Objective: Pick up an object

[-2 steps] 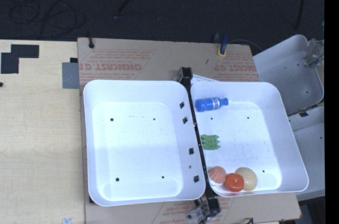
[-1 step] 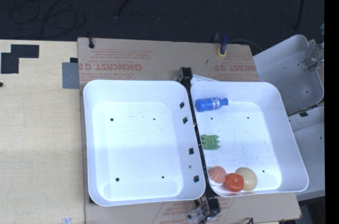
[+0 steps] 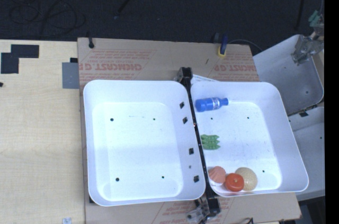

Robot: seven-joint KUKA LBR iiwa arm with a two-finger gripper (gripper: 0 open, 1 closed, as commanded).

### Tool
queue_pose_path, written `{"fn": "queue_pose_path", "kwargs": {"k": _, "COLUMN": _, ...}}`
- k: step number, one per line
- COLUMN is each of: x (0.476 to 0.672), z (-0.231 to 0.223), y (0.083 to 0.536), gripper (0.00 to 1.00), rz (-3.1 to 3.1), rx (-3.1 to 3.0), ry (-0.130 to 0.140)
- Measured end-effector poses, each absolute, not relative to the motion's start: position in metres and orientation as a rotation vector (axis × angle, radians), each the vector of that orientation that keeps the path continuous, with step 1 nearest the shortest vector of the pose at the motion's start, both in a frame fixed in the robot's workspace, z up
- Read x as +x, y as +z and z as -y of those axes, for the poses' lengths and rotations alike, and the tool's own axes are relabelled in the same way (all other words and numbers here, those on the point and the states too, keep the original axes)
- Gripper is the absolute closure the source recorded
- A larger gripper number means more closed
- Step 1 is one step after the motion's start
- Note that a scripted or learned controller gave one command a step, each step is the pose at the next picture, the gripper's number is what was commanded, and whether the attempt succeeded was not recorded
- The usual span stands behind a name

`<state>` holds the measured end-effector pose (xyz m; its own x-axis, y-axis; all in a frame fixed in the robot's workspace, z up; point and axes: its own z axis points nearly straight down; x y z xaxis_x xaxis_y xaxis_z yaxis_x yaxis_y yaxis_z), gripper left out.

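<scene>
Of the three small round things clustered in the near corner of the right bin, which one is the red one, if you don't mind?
The red round piece is the middle one, nearest the bin's front rim, between the pinkish-orange round piece on its left and the pale tan round piece on its right.

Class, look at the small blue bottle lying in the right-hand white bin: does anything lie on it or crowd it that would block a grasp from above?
Nothing visible does. The small blue bottle lies alone near the far wall of the right-hand white bin, apart from the green object.

Left bin (image 3: pixel 100 112) plain white, small dark dots on floor. Right bin (image 3: pixel 283 133) white too. Bottle (image 3: pixel 211 104) blue, paler cap. Green ridged item (image 3: pixel 210 142), perhaps pea pod. Near front edge: pink-orange piece (image 3: pixel 216 173), red round piece (image 3: pixel 234 182), tan round piece (image 3: pixel 248 177). Cardboard sheet (image 3: pixel 159 61) brown, red lettering.
</scene>
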<state>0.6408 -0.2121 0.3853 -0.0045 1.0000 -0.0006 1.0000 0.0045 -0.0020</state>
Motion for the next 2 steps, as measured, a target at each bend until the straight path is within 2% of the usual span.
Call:
{"fn": "queue_pose_path", "kwargs": {"k": 1, "x": 0.619, "z": 0.213, "y": 0.425, "gripper": 1.00, "rz": 2.222, "rx": -2.224, "ry": -0.001}}
{"fn": "queue_pose_path", "kwargs": {"k": 2, "x": 0.629, "z": 0.212, "y": 0.400, "gripper": 1.00, "rz": 2.224, "rx": -2.215, "ry": 0.004}}
